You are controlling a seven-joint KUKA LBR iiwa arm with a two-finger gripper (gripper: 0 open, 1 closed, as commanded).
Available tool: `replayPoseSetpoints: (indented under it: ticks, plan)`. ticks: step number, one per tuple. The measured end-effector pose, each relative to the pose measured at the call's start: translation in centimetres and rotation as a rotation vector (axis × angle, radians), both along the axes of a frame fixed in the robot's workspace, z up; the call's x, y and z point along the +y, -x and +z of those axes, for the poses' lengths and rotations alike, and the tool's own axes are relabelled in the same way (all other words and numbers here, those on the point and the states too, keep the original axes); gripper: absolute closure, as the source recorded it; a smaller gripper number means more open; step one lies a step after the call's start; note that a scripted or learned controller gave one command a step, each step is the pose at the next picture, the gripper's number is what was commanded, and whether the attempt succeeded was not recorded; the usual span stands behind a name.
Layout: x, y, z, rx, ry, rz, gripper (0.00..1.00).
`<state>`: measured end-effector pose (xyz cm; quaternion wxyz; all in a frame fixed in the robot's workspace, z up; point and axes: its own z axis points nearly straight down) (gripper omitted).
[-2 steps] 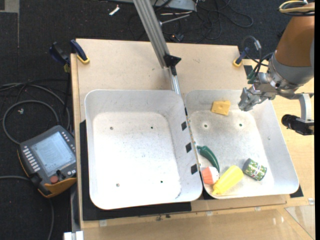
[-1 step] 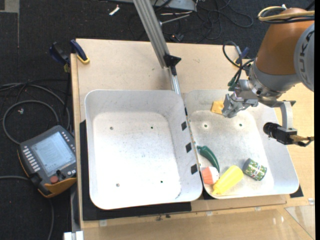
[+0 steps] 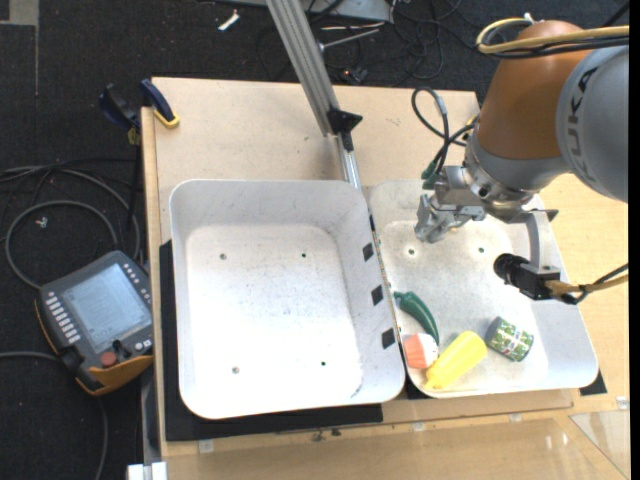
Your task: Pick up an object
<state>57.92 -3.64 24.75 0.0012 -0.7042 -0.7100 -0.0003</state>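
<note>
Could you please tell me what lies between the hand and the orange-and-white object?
A green curved object lies between them, in the camera view.

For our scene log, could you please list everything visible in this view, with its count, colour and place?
bench: one, pale wood, under both bins
left bin: one, white, bench's left part
right bin: one, white, beside the left bin
curved thing: one, green, right bin, by its left wall
small chunk: one, orange and white, right bin's near-left corner
oblong thing: one, yellow, right bin's near edge
can: one, green patterned, right of the oblong thing
metal post: one, silver, slanting over the bench's far side
pendant: one, grey and orange, floor at left
arm: one, grey with orange, from the right
pincer: one, grey, over the right bin's far part
</note>
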Motion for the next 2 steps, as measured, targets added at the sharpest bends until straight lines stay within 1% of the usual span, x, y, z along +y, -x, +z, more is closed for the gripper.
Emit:
replayPoseSetpoints:
  ticks: [1,2]
  plan:
    - [5.4,2.3,-1.3,0.003,0.000,0.000,1.00]
    - [9.9,5.2,-0.3,0.001,0.000,0.000,1.00]
